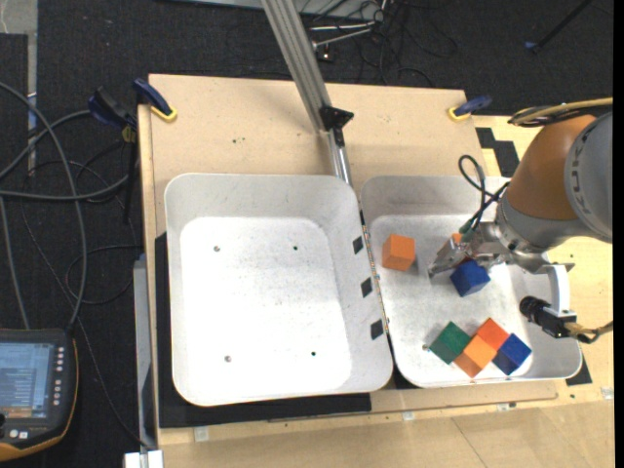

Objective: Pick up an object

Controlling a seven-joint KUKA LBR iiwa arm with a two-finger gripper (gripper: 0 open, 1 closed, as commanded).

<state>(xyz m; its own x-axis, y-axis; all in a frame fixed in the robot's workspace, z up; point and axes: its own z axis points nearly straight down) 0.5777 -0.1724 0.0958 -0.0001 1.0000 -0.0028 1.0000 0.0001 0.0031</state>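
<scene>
My gripper (447, 261) hangs over the middle of the right bin (409, 198), reaching in from the right. A blue cube (470, 279) sits right against the gripper's lower right side, and whether it is gripped is unclear. An orange cube (398, 252) lies a short way to the gripper's left, apart from it. At the bin's near side a green cube (450, 342), a second orange cube (485, 345) and a second blue cube (513, 355) are packed together in a row.
The left bin (258, 286) is separated from the right one by their adjoining rims. A slanted metal pole (297, 52) comes down to the back of the bins. Clamps (153, 100) hold the bench's far corners.
</scene>
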